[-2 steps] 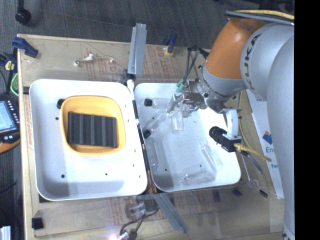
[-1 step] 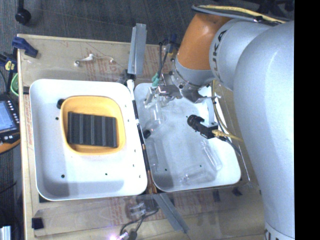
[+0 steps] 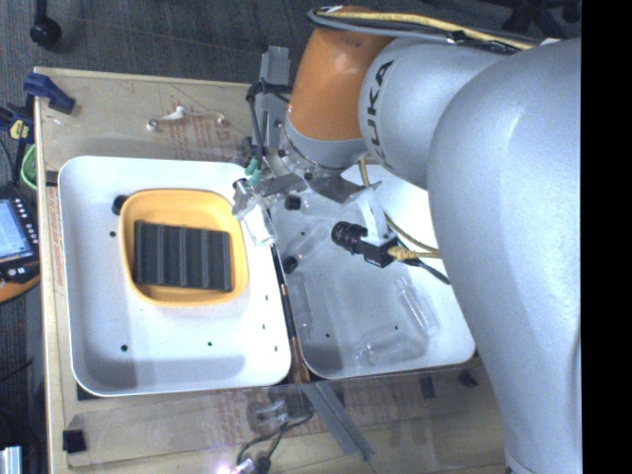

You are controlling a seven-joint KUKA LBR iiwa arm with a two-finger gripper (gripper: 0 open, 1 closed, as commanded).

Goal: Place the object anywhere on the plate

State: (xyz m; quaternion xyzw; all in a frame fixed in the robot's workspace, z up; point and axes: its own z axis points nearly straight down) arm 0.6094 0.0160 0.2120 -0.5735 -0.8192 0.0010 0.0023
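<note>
Camera view: looks down on a wooden surface [image 3: 128, 107] bearing a shallow white left bin [image 3: 79, 265] and a shallow white right bin [image 3: 326, 355].

Shows a rounded yellow plastic plate [image 3: 183, 201] in the left bin, with a dark ribbed rectangular slab [image 3: 188, 255] lying flat in its middle, well inside the rim. Looks like the task's object already resting on the plate, though cannot be said for certain. Shows also a clear plastic piece [image 3: 400, 322], faint and hard to make out, on the floor of the right bin.

To do the step well: keep any carried load low and level, bring it over the plate's flat middle rather than its raised rim, let go only once centred, then lift straight up to avoid dragging the plate.

Finds the tool [image 3: 255, 200] over the seam between the two bins, just beside the plate's right edge. Cannot tell whether clenched or released, nor whether anything is held; too cluttered and blurred there.
</note>
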